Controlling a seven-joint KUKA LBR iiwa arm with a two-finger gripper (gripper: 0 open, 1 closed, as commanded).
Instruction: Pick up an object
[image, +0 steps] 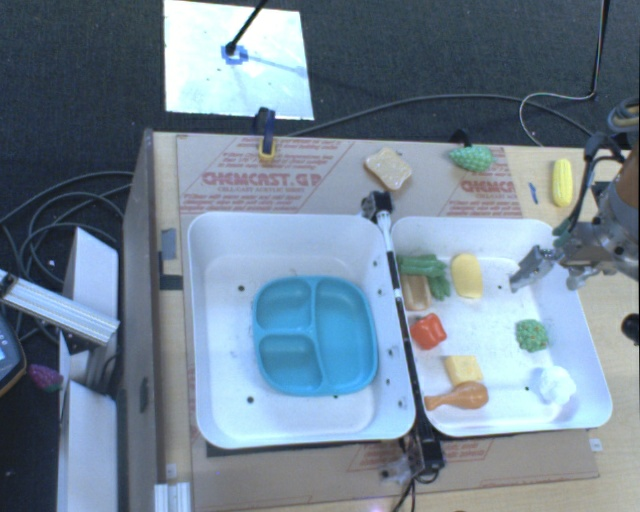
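Grey and orange, the gripper (545, 268) hangs over the right bin's (590, 345) far right edge, fingers apart, holding nothing — its nearest target, the green broccoli (532, 335), could slip sideways against that wall.

floor: dark carpet (80, 80) | pale sheet (235, 60) | black cables (60, 200)
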